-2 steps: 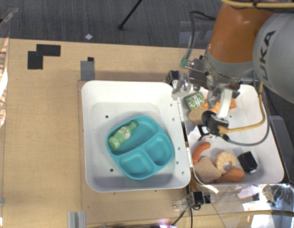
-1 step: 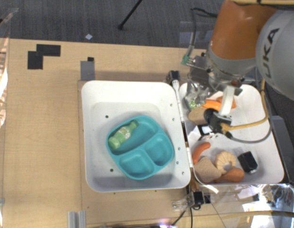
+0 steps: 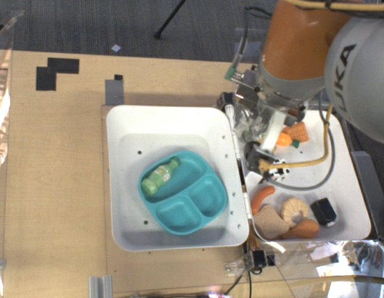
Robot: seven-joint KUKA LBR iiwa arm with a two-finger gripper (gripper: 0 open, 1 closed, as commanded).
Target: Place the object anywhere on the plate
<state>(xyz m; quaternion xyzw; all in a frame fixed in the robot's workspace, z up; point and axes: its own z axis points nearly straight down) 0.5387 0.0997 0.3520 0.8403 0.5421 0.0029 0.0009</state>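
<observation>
Left bin's plate (image 3: 183,194) holds green bottle (image 3: 160,176), cap up-right; claw (image 3: 261,143) state unclear.

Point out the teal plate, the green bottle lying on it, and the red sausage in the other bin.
teal plate (image 3: 201,197), camera view, bare right compartment.
green bottle (image 3: 161,175), camera view, middle of its body.
red sausage (image 3: 263,196), camera view, its middle.
</observation>
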